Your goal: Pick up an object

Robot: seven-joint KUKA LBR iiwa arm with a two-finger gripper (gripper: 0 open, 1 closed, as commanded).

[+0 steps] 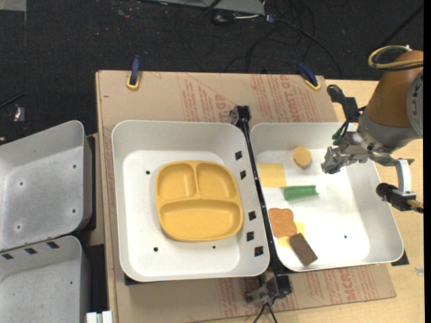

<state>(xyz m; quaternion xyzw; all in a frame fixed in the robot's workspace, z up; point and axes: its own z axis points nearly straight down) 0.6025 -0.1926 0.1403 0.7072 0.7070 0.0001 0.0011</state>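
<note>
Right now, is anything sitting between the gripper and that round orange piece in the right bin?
Nothing visible. The gripper hangs just right of the round orange piece, with bare white bin floor between them. The green stick and yellow slice lie lower and further left, off that line.

You're looking at a bench topped with a brown cardboard sheet (182, 96) printed with red lettering. 2 blue clamps (134, 73) pin its far edge, 1 toward each corner. On it sit 2 shallow white bins side by side, touching along a black divider strip (254, 194): the left bin (131, 200) and the right bin (350, 234). Another clamp (269, 289) grips the near edge between them.
</note>
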